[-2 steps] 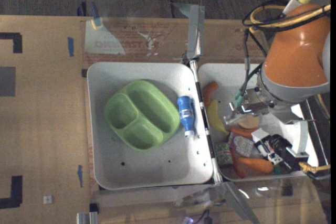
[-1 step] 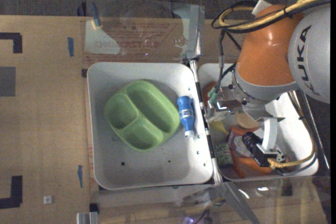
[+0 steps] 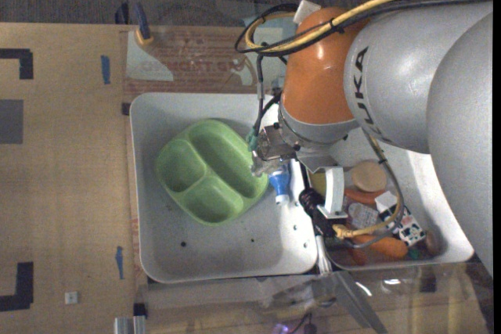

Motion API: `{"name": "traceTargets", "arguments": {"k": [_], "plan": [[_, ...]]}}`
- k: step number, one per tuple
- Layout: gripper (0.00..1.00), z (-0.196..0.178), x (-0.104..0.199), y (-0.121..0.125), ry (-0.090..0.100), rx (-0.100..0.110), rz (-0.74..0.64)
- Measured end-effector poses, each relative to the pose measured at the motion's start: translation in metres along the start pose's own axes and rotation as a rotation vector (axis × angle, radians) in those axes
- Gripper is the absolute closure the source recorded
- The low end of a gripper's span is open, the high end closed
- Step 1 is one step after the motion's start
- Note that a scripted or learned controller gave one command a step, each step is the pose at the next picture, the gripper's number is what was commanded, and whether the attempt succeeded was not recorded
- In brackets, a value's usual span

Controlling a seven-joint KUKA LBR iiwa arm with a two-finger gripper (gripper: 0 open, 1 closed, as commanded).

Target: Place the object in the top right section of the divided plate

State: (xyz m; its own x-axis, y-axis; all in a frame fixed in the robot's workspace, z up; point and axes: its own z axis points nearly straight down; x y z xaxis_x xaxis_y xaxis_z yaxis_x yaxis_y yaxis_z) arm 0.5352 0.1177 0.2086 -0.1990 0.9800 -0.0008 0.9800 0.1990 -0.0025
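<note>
The wooden bench (image 3: pixel 63 168) is lying bare along the left, with a few strips of blue tape (image 3: pixel 106 69) stuck to it. Next to it the left bin (image 3: pixel 156 246) is holding the green divided plate (image 3: pixel 210 170), which is sitting a little tilted, its three hollows facing up. At the plate's right rim the gripper (image 3: pixel 264 160) is hanging low, reaching out from under the arm's orange band (image 3: pixel 317 74). Whether it is pinching anything I cannot tell; the metal there is blurring into the plate's edge.

Just beside it, right of the plate and near the wall between the bins, a small blue object (image 3: pixel 279 185) is standing out against the white floor. It is looking like the thing to be placed, though I would not swear to it. Judging by its size, it should be light and fairly stiff, perhaps a bit slick, so a grip across its narrow middle seems wisest.

Farther right, the second bin (image 3: pixel 454 250) is crowded with clutter: a tan round piece (image 3: pixel 368 177), orange bits (image 3: pixel 383 248) and a small patterned block (image 3: pixel 410 231), half hidden under the grey arm (image 3: pixel 423 74).
</note>
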Motion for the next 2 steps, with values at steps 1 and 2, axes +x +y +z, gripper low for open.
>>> {"name": "traceTargets", "arguments": {"k": [1,2], "plan": [[1.00,-0.009,-0.001,0.001,-0.001,-0.001,0.001],[1.00,-0.009,-0.054,-0.017,0.000,0.003,0.350]]}}
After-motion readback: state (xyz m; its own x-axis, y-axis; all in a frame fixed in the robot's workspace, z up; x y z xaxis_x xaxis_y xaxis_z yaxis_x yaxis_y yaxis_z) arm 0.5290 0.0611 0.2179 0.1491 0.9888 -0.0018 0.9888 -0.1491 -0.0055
